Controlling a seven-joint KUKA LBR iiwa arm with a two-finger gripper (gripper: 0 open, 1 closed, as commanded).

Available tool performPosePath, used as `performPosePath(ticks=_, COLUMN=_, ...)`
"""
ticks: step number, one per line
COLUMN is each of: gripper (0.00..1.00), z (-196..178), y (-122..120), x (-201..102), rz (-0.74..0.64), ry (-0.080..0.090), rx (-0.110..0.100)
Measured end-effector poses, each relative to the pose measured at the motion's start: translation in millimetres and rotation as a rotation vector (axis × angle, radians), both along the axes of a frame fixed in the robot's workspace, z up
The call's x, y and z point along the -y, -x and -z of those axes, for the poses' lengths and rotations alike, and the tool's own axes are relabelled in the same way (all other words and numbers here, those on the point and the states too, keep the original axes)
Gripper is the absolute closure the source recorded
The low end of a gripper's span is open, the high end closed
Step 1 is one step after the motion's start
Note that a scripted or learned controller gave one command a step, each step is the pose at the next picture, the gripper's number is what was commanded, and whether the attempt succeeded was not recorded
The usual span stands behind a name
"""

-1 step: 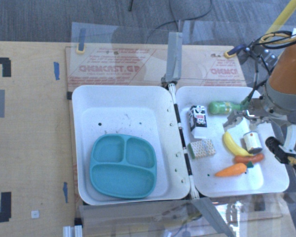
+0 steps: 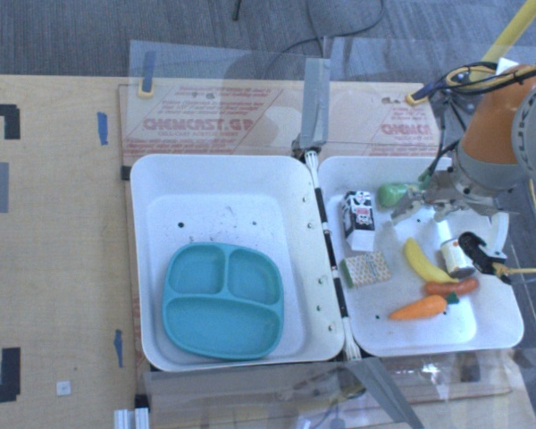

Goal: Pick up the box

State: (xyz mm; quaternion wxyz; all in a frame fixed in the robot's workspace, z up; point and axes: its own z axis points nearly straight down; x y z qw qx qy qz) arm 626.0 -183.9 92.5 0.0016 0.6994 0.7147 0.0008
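Box [image 2: 359,221]: black-and-white carton, flat in the right bin [image 2: 500,333], near its left wall, long axis running away from the camera. Tool [image 2: 433,206]: to the box's right, grip state indeterminable.

In the right white bin [image 2: 496,329], a black-and-white carton box [image 2: 359,221] is lying near the left wall with bare floor around it. A patterned square sponge [image 2: 367,269] is sitting just below it. A yellow banana [image 2: 424,264], orange carrot [image 2: 420,308] and green round object [image 2: 394,193] are crowding the middle, leaving open floor along the lower edge.
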Motion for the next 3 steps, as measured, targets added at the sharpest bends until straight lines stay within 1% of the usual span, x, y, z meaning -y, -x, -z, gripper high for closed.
performPosePath(ticks=1, gripper=1.0, z=-9, y=-1, x=0, rz=0.0, ry=0.001, rx=0.002)
performPosePath(ticks=2, gripper=1.0, z=-111, y=-42, x=24, rz=0.145, ry=0.0, rx=-0.001)
performPosePath(ticks=3, gripper=1.0, z=-153, y=-39, x=36, rz=0.407, ry=0.0, rx=-0.002)
